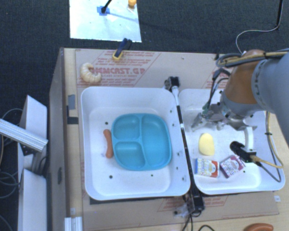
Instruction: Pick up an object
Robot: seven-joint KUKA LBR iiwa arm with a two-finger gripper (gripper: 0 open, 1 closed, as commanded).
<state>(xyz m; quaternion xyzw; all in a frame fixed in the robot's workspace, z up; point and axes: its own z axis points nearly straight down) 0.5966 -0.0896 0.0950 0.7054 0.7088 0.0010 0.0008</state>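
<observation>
In the right bin [266,179] lie a pale yellow lemon-shaped object [206,144] and two small printed packets, one red and white [206,167], the other reddish [232,165]. My gripper [205,119] hangs over the upper left part of that bin, just above and apart from the yellow object. Nothing shows held in it. The grey arm with its orange band [243,83] reaches in from the right. The left bin [94,129] holds a blue divided plate [140,141] and a small orange sausage [108,143] beside the plate's left edge.
A black bar [179,124] runs between the two bins. On the cardboard behind the left bin lie a beige curled piece [90,72] and a yellow-and-black tool [121,49]. Cables loop along the right bin's right side [272,148].
</observation>
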